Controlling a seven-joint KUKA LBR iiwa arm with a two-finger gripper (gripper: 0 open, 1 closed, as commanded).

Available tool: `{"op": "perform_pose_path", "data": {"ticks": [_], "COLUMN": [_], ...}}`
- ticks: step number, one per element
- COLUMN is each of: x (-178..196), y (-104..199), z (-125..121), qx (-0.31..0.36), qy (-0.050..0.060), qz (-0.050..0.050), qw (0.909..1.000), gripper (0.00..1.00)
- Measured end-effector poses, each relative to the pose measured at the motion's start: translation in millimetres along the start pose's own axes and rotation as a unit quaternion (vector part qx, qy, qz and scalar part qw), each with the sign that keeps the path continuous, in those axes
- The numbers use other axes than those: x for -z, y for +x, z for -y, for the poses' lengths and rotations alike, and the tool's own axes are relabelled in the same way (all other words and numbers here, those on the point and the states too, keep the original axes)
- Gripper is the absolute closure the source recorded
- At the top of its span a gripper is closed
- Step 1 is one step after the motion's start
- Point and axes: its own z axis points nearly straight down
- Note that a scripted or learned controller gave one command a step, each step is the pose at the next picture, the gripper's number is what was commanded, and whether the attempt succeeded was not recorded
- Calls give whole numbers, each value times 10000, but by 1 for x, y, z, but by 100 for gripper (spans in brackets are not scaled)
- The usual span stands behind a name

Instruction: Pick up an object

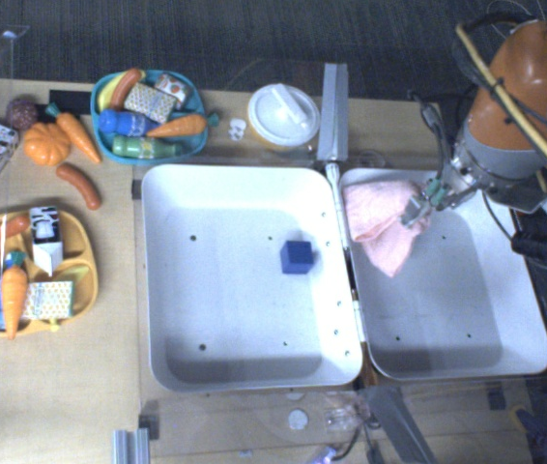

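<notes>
arm [530, 75]: cut off at right edge | end effector [422, 207] fingers: too small to tell

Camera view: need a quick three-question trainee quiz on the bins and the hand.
1. True or false: the blue cube lies in the left bin.
2. Which bin holds the pink cloth? A) left B) right
3. What does the hand touch?

Key: 1 true. 2 B. 3 The pink cloth, at its right edge; a firm grip cannot be confirmed.
</notes>
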Motion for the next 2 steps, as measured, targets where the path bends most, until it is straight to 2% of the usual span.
{"op": "perform_pose_path", "data": {"ticks": [1,2], "x": [-14,-48], "y": [-19,37], "z": [-23,-35], "qx": [516,439], "qy": [-7,2], "qz": [12,-1], "qw": [9987,9990], "gripper": [100,100]}}
